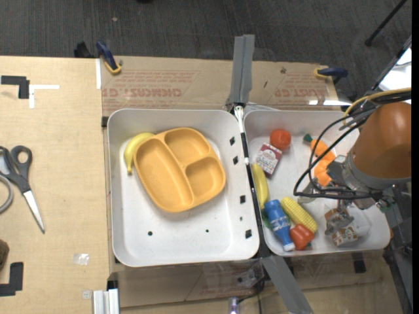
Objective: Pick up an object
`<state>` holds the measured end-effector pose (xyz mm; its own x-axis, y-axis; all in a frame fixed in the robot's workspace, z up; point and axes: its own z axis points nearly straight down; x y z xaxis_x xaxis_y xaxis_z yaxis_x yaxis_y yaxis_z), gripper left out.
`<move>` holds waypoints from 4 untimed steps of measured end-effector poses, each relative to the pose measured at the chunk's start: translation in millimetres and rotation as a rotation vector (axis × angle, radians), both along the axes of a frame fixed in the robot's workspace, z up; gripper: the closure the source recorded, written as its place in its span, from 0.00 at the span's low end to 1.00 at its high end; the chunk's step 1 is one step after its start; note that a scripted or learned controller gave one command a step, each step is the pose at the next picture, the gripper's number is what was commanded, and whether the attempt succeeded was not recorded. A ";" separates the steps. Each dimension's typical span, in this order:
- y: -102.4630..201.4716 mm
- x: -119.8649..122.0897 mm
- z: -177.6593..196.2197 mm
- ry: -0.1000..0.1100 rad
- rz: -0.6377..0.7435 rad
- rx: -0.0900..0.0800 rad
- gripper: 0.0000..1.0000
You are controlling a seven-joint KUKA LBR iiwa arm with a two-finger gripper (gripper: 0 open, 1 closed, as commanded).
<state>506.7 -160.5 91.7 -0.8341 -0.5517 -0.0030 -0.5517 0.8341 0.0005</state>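
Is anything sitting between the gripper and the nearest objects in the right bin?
Nothing visible does. The gripper is low in the right bin, and the corn cob and red pepper lie just to its left in the camera view, across bare bin floor.

Divided plate (pixel 180 169) in left bin (pixel 124 241), banana (pixel 134 148) at plate's left; bottle (pixel 277 224) in right bin (pixel 291 120)

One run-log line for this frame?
arm: over right bin | gripper: low in its front right corner | left bin: yellow divided plate, banana
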 end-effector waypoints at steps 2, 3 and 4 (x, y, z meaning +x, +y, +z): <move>18.7 52.6 1.8 -0.004 -0.042 -0.002 0.00; -17.5 77.8 2.3 -0.005 -0.071 -0.002 0.00; -16.9 79.7 13.0 -0.012 -0.074 -0.001 1.00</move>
